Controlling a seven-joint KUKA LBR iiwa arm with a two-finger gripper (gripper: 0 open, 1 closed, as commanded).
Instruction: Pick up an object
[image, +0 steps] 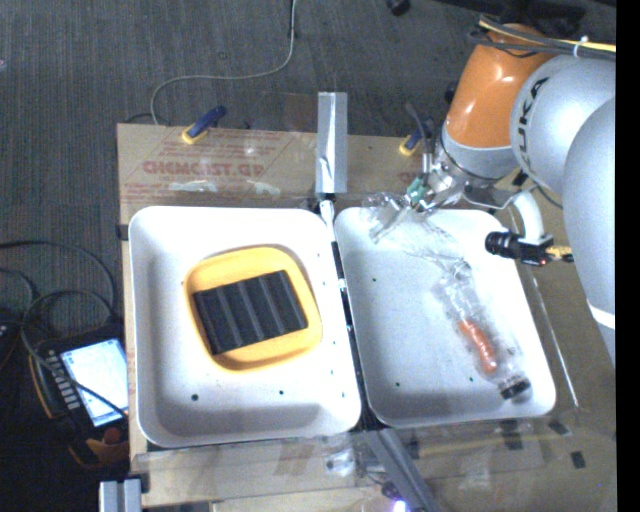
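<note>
Arm: reaching in from the right, grey casing filling the upper right corner, orange band sitting above the wrist
Gripper: hanging over the far edge of the right bin, close to the divider between the two bins, pointing toward the left
Claw state: impossible to tell whether spread or pressed together, tips too small and blurred against the clear plastic
Right bin: lying white and shallow on the right half of the bench, holding the plastic bottle
Plastic bottle: lying on its side in the right bin, running diagonally from the far left corner toward the near right corner, clear and crumpled, showing something orange inside near the lower end, ending in a dark cap near the near right corner
Bottle and gripper: upper end of the clear plastic sitting just beside the gripper tips, contact not clear enough to be called a grasp
Left bin: lying beside the right bin, touching it along the middle edge
Yellow tray: resting in the middle of the left bin, rounded yellow rim surrounding a dark ribbed centre, turned slightly askew
Cardboard sheet: lying under the far side of both bins, carrying faded red lettering
Clamps: gripping the far edge of the cardboard, blue and yellow
Handheld screen: lying on the floor left of the bench, glowing pale
</note>
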